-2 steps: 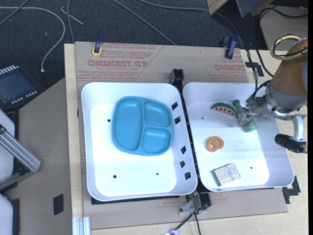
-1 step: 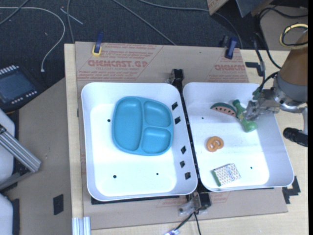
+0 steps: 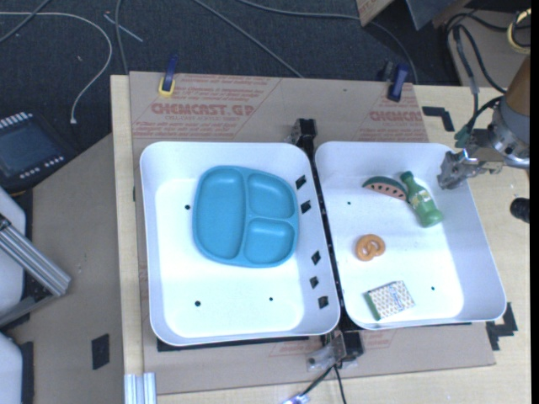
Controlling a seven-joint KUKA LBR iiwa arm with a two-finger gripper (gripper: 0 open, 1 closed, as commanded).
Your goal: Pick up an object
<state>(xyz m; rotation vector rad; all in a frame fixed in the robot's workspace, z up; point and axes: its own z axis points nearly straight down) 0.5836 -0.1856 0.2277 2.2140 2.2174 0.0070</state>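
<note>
Tool (image 3: 453, 172) at right frame edge, over upper right rim of right bin (image 3: 480, 251); finger state: cannot tell, nothing seen held. Nearest target: green bottle (image 3: 421, 199), just left of tool, touching melon slice (image 3: 386, 186). Centre over bottle, align across narrow axis, descend vertically, avoid slice.

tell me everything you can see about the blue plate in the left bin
The blue plate is a rounded-square tray, apparently smooth plastic, light blue throughout. Raised ridges split it into three compartments: one long one on its left, two smaller ones stacked on its right. All three look bare. It lies flat, right side up, on the floor of the left bin, toward the far half, touching nothing else.
</note>
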